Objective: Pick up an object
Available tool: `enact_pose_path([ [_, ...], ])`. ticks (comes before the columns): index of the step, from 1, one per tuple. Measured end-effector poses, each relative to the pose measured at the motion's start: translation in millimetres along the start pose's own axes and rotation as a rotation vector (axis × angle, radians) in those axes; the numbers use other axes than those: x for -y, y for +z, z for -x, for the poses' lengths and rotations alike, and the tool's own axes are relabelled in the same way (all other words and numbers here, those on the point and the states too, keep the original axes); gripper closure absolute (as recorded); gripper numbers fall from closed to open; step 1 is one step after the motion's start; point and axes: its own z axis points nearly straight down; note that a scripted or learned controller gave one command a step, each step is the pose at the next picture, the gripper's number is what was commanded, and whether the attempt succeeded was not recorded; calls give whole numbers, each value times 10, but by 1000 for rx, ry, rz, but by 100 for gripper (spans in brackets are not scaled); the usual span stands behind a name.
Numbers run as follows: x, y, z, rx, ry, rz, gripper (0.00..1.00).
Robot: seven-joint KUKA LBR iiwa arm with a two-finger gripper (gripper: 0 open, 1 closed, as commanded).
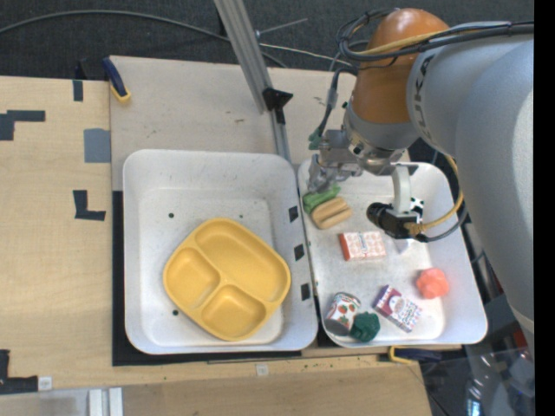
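Claw (324,178) over hot dog toy (328,209), grip state unclear, wrist blocks view.

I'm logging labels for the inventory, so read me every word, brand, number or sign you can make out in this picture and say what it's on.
No text reads clearly enough to quote.
Red and white box: print on it, too blurred to read.
Purple and white packet: a printed design, too small to read.
Small round red and white container: markings, unreadable.
Yellow divided tray: no text visible.
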Motion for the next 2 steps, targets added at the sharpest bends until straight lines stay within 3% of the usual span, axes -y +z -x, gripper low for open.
enact_pose_path([
  [2,-268,-49,-897,0,0,1,100],
])
